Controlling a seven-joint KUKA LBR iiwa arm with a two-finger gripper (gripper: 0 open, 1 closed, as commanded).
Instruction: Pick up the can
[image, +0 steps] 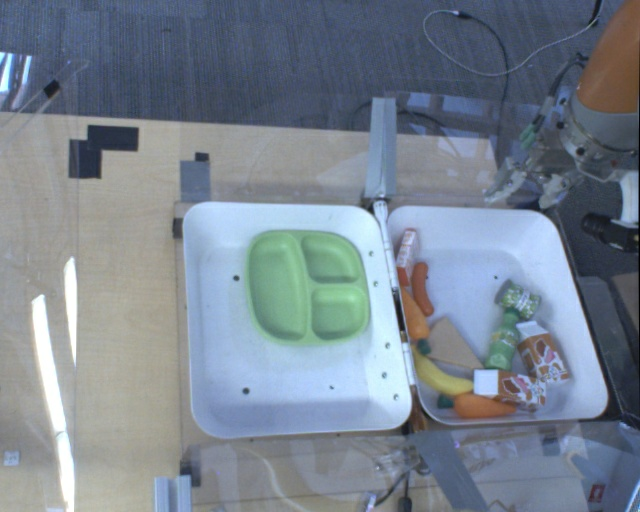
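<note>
The can (518, 299) is small and green with a patterned label, lying on its side at the right of the right bin (470, 235). A green bottle (502, 345) lies just in front of it, touching or nearly so. My gripper (528, 186) hangs over the bin's far right corner, well behind the can and apart from it. Its fingers are spread open with nothing between them.
A brown-and-white carton (545, 358), a white cube (486, 382), a carrot (482, 406), a banana (440, 376) and a bread slice (453, 343) crowd the right bin's front. A sausage (423, 287) lies along its left wall. The left bin (215, 380) holds a green divided plate (307, 286).
</note>
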